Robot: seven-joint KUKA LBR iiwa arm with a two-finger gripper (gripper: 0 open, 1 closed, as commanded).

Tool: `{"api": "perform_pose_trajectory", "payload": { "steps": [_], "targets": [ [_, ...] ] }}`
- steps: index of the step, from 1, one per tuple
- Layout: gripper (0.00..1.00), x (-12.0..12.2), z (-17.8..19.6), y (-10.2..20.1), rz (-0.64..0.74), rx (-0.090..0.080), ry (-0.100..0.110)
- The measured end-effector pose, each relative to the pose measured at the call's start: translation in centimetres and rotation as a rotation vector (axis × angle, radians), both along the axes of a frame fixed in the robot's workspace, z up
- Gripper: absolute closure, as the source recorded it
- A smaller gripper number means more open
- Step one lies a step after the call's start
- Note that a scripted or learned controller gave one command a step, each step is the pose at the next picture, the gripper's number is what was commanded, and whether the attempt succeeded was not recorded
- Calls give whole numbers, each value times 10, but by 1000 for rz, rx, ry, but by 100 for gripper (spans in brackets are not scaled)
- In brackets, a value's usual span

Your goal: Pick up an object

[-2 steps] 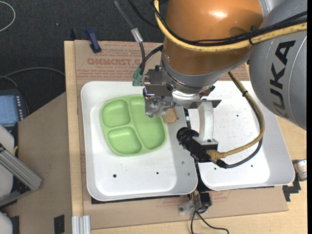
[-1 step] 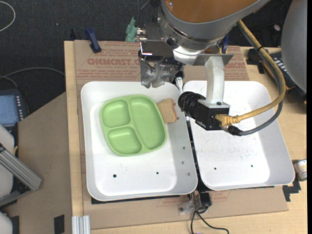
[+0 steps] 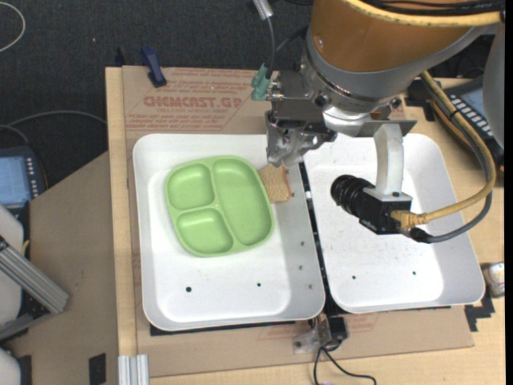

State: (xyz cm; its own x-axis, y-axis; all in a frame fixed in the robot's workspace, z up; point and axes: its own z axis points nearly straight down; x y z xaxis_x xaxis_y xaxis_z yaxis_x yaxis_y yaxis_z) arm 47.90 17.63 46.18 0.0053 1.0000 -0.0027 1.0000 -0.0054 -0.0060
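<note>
A light green divided plate (image 3: 218, 205) with three compartments lies in the left bin (image 3: 216, 295). Right beside its upper right edge sits a small tan cork-like piece (image 3: 277, 185), near the bin's right wall. My gripper (image 3: 280, 157) hangs directly over the top of that tan piece, its metal tips at or just above it. The wrist body hides the fingers' spacing. I cannot tell whether the tan piece is between the fingers or just lying under them.
The right bin (image 3: 393, 271) lies under my wrist and arm. A brown cardboard sheet (image 3: 192, 95) with red print covers the bench behind the bins, with a blue clip (image 3: 152, 66) at its far left corner.
</note>
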Motion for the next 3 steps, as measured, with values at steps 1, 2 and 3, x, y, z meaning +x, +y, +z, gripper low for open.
{"api": "perform_pose_trajectory", "payload": {
  "steps": [1,2,3],
  "targets": [
    [100,0,9,44,10,5,-9],
    [100,0,19,48,7,4,-9],
    [100,0,20,-12,-2,1,-4]
  ]
}}
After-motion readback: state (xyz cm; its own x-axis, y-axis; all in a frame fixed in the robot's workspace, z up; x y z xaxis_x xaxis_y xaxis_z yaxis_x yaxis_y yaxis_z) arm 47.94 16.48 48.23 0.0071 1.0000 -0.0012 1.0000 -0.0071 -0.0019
